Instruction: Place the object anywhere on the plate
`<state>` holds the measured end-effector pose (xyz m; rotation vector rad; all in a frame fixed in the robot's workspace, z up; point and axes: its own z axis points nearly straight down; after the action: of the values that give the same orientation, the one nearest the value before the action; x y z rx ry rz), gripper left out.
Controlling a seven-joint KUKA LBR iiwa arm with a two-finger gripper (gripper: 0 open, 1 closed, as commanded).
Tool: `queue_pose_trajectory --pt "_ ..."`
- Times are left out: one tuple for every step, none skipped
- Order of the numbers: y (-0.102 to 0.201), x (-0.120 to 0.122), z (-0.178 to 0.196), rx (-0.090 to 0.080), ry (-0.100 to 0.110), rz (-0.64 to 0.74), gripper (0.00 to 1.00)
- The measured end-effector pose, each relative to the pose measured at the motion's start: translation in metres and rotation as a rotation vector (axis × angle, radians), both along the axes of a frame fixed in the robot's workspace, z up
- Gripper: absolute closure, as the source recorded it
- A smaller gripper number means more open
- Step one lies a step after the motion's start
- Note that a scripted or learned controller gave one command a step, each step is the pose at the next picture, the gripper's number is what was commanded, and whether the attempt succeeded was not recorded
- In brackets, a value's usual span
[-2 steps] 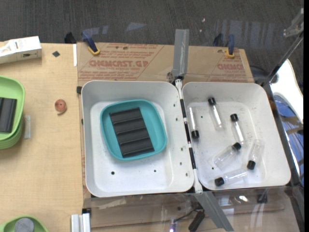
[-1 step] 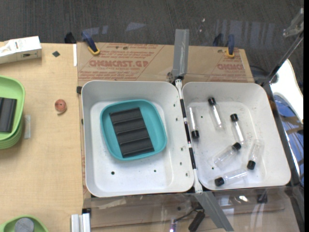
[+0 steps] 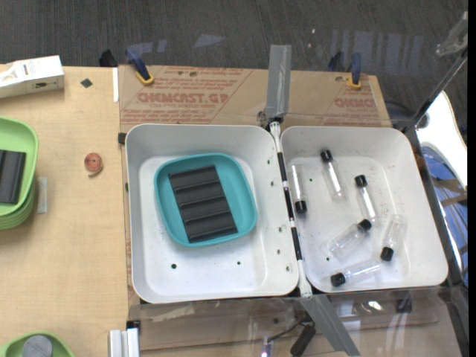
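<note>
- On the tan wooden counter (image 3: 67, 259), far left, sits one lime-green plastic dish (image 3: 18, 143) with a dark item in it. There is also one white box (image 3: 30, 76) and one small reddish round disc (image 3: 92, 162).
- The left shallow white bin (image 3: 141, 266) holds one teal square plastic plate (image 3: 167, 222).
- One black ribbed rectangular block (image 3: 202, 201) lies flat in the middle of that plate, inside its rim. If this block is the task's object, I judge the placing done, with nothing left but to leave it there.
- The right shallow white bin (image 3: 416, 199) holds six clear plastic tubes with black caps (image 3: 331, 171). They are scattered at different angles, all well apart from the plate. If one of these is the object meant, the pick-up and the carry across to the left bin are not yet done.
- Whether the claw is spread or pressed together, I cannot tell.
- Count: two bins, one plate, one block, six tubes.
</note>
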<state>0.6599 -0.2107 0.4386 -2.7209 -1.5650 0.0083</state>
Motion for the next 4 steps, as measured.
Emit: queue_pose_trajectory --pt "-0.0031 -0.0002 0.0005 -0.001 -0.001 -0.108 0.00" --pt "-0.0041 -0.0001 0.0008 -0.001 -0.002 -0.168 0.00" --pt "-0.0044 -0.0043 -0.0003 -0.001 0.001 -0.349 0.00" --pt "-0.0085 -0.0089 -0.0007 -0.002 0.002 -0.436 0.00"
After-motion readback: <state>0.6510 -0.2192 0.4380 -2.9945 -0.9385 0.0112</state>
